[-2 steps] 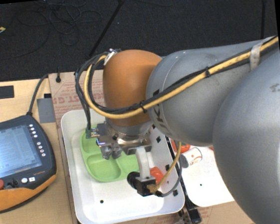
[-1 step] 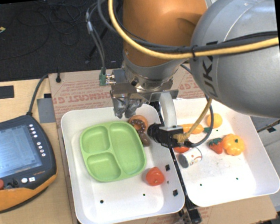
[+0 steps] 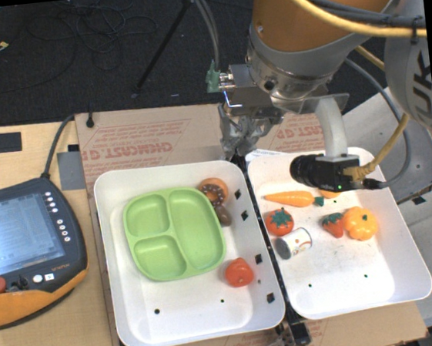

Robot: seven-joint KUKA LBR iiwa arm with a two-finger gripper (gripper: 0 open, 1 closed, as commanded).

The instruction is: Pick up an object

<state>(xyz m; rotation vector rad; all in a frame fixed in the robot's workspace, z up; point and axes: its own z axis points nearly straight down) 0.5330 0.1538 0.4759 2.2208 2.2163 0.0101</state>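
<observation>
Orange plastic carrot (image 3: 289, 198) lies in the right-hand white bin (image 3: 399, 279), just beside a red toy tomato (image 3: 280, 221). My end effector (image 3: 239, 138) hangs over the bins' back rims where they meet; honestly can't tell how open it is.

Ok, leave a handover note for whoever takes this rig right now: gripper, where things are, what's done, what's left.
Gripper: over the back edge where the bins meet, no object seen in it.
Left bin: green plate, donut beside it, red fruit.
Right bin: carrot, tomato, white cup, strawberry, yellow pepper.
Done: nothing lifted yet.
To do: pick any one object; the carrot looks nearest.
</observation>
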